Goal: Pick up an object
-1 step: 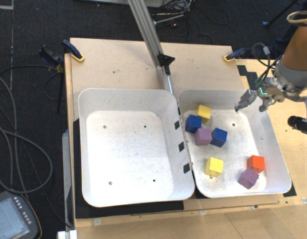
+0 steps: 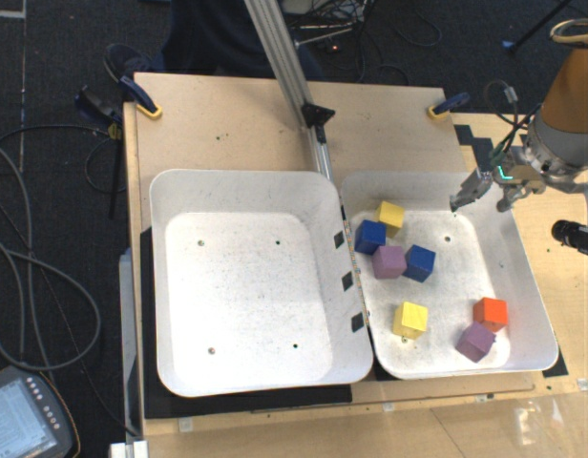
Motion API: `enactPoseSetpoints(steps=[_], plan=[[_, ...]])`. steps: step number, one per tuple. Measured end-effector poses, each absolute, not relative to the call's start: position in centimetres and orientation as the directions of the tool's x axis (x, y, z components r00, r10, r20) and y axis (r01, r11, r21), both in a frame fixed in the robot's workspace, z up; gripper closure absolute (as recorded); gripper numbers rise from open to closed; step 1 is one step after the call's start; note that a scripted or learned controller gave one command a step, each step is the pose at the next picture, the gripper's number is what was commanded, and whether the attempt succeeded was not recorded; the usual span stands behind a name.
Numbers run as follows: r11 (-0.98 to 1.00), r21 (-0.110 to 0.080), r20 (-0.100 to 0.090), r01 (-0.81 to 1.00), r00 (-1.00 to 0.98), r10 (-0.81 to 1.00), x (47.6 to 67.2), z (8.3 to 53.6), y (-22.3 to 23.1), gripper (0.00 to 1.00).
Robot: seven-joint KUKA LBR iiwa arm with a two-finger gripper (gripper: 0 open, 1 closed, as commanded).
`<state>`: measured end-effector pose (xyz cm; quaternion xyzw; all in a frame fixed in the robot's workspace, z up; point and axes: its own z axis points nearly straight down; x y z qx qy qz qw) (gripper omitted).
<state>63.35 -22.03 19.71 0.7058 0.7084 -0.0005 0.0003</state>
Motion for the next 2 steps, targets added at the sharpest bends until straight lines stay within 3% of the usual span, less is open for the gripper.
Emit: enactPoseSetpoints(steps=[2], plan=[[0.004, -0.004, 0.0, 1.0, -0.004, 1.0, 64.2, 9.3, -21.6, 0.0]])
